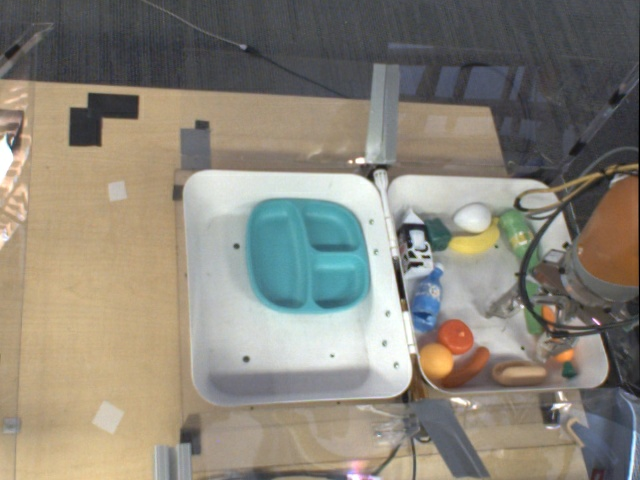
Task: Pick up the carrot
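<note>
The carrot (562,355) lies in the right bin (470,183) near its front right corner. It is small and orange, with a green top pointing to the front. My gripper (545,318) is low over the bin's right side, directly above and just behind the carrot, and hides part of it. A bit of orange shows under the gripper's metal parts. The arm's orange band (612,238) rises to the right.
The right bin also holds a tan bun (520,373), a red-brown sausage (467,366), an orange (435,359), a red tomato (456,335), a blue bottle (427,298), a banana (476,242), an egg (472,216) and a green bottle (517,228). A teal divided plate (305,253) sits in the left bin (215,368).
</note>
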Controlling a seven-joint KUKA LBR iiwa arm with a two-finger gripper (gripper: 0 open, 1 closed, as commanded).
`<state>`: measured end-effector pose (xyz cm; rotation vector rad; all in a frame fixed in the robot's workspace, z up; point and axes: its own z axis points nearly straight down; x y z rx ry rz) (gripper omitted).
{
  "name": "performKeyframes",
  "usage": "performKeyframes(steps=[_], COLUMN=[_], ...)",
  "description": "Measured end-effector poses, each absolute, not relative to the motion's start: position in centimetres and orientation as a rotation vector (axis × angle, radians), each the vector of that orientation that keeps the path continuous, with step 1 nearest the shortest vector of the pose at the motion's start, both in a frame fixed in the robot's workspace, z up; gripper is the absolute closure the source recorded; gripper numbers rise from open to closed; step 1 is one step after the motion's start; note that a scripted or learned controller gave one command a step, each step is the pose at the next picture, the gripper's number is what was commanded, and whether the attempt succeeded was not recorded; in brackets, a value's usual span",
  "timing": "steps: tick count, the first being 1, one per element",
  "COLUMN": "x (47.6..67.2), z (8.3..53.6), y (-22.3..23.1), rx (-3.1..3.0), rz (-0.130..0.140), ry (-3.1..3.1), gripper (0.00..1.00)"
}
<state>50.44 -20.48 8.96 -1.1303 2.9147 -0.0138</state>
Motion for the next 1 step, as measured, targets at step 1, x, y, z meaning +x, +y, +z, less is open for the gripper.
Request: performKeyframes(steps=[1], x=[50.83], z=[10.28], y=[-20.39], rx=[-1.135], rz=[-0.022], ry=[2.906], gripper=[1.00])
